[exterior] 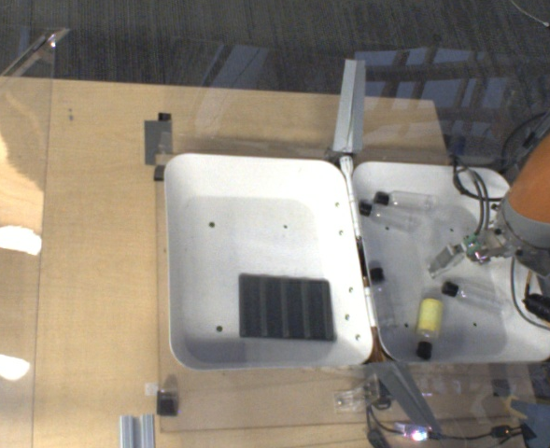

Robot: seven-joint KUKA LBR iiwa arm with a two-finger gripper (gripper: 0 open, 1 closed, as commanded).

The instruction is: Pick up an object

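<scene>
Partly cut off at right, the arm (543, 194) hides its jaws' state.

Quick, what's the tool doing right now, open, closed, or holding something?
Tool: over the right bin, open or closed cannot be told, and nothing is seen held.

Ribbed mat (286, 307) in left bin (190, 250); cylinder (430, 315) in right bin (536, 343).

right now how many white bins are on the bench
2, side by side: the left bin holds a dark ridged block; the right bin holds a yellow object and small clear bottles, partly under the arm.
</scene>
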